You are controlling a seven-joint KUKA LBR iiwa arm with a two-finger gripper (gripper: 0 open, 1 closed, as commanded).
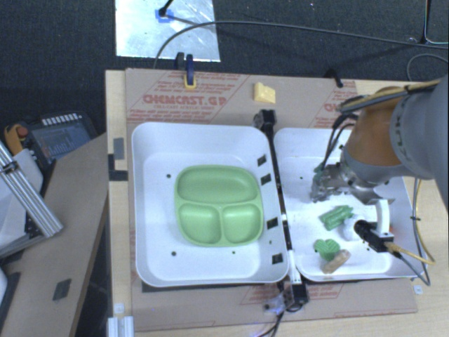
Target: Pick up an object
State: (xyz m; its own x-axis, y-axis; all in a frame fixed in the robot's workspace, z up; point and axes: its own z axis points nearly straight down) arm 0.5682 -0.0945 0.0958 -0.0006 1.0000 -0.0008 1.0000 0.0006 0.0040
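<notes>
- Camera view: tool [324, 188] low inside right bin [302, 146], near its middle, at the end of arm [393, 142] reaching in from the right.
- Opening of tool: cannot tell, too small and dark against the wrist. Nothing seen held.
- Candidates for the pick, all in right bin: long green piece [335, 216] just beside the tool on its near side, apart from it as far as readable; round green piece [326, 246] closer to the front wall; tan piece [337, 260] touching or nearly touching the round one.
- Likeliest failure: closing on bare bin floor through a descent offset from the long green piece. Judged from the tool sitting beside rather than over it.
- Second risk: nudging the long green piece sideways instead of straddling it, given its slanted lie.
- Third: catching round green and tan pieces together, or knocking one away, given their closeness.
- Hard to make out: contact between tool and bin floor; true shape of all three pieces. Bin floor under the wrist hidden.
- Left bin [154, 146] with green divided plate [217, 206], well apart from the tool.
</notes>
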